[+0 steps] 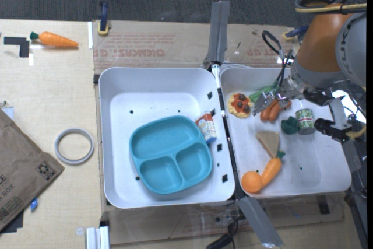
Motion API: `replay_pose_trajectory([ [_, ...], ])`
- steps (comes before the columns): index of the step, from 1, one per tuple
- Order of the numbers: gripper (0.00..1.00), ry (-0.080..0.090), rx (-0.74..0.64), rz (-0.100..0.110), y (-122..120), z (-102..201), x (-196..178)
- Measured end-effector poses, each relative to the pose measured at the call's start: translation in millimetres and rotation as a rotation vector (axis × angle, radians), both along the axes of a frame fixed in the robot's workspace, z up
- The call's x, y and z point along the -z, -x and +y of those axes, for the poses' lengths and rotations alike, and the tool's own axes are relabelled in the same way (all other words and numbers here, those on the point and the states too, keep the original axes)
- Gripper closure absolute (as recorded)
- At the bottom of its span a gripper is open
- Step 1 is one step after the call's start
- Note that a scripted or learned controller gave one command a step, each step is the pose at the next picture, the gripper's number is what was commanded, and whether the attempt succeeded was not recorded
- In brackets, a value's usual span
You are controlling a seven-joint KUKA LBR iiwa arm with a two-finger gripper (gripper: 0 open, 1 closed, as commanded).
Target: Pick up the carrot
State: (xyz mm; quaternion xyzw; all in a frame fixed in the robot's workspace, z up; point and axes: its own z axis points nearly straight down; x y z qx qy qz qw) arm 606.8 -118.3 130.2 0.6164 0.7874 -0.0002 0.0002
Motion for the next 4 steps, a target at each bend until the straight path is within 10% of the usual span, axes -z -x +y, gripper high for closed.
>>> replay_pose_trajectory([
  [1, 0.00, 0.000, -0.072, 0.000, 48, -58, -7],
  [2, 0.00, -0.002, -0.095, 0.003, 130, -26, 31],
  [3, 0.00, -0.001, -0.015, 0.001, 129, -3, 39],
  [4, 1.00, 0.002, -0.009, -0.016, 123, -5, 26],
])
